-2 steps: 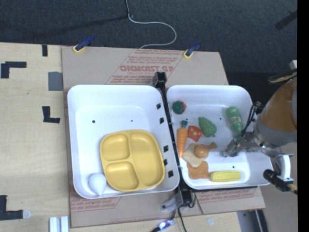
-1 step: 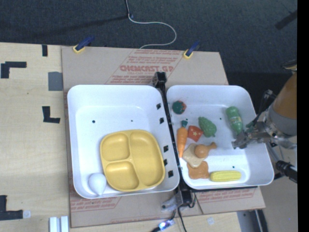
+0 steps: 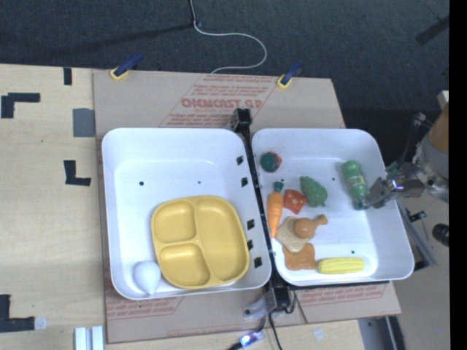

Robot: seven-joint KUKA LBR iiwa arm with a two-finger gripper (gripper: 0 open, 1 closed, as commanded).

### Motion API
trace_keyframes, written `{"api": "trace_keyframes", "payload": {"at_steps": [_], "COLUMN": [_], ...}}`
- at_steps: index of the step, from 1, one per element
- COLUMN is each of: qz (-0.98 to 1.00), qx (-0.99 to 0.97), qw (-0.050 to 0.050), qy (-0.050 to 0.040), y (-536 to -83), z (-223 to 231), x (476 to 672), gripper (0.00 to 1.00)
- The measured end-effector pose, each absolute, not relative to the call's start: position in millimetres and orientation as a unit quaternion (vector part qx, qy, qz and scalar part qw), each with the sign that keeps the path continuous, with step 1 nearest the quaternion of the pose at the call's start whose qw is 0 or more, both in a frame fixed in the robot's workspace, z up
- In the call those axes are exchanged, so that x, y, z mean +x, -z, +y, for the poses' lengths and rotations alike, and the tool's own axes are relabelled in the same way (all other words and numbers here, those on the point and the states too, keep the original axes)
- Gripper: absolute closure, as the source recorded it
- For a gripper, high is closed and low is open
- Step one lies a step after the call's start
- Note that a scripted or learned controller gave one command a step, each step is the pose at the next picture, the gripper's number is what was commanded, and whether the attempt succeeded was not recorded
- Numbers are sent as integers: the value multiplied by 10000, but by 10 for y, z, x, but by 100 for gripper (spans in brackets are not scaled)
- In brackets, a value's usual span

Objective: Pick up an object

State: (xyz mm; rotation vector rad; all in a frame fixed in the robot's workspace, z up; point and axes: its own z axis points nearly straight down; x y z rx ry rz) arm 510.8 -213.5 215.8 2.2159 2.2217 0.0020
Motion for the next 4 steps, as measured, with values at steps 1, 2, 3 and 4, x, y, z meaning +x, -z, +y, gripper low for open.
{"api": "trace_keyframes", "payload": {"at_steps": [1,2,3,4], "qz": [7077,7092,7094,7093], "qx": [7065,7050,7048,7049], "qw": [-1,-14,-16,-15], "qy": [0,2,4,6], "y": [-2245,-2195,-2183,-2104], "z": [-2127,-1553,-986,-489], "x": [5112,5121,5144,5257], "gripper": [100,100,100,100]}}
